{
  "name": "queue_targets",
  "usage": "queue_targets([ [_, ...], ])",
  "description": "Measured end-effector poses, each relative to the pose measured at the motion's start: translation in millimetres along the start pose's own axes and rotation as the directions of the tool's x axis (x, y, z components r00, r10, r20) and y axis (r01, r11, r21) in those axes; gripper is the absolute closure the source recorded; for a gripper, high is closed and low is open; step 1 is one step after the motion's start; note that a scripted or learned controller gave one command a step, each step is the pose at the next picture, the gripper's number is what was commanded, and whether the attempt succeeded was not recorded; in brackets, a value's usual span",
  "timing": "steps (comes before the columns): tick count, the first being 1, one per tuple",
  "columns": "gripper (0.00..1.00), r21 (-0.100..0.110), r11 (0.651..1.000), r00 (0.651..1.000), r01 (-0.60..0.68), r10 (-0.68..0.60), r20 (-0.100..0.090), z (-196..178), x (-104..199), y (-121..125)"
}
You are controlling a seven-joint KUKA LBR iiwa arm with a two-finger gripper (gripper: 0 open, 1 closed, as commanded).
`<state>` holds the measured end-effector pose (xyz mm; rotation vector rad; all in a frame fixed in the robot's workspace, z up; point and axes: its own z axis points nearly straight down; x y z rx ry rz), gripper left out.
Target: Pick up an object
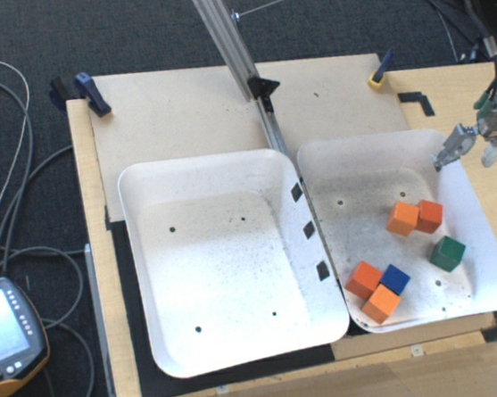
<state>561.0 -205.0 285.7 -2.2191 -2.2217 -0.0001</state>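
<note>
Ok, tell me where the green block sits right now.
The green block lies in the right bin, near its right wall, just below the red block and to the right of the blue block.

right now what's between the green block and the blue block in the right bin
In the camera view, just bare speckled bin floor lies between the green block and the blue block.

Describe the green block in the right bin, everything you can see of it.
The green block is a small cube of dark green, matte, looking like painted wood, though that is hard to be sure of. It sits flat on the floor of the right bin, turned at a slant to the bin's edges, near the right-hand wall. It stands alone: no other block touches it, the closest being the red block above it in the view.
</note>
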Motion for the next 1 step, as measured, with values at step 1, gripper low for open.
queue_targets([
  [1, 0.00, 0.009, 1.000, 1.000, 0.001, -0.001, -0.003, 147.1, 39.7, 0.0],
])
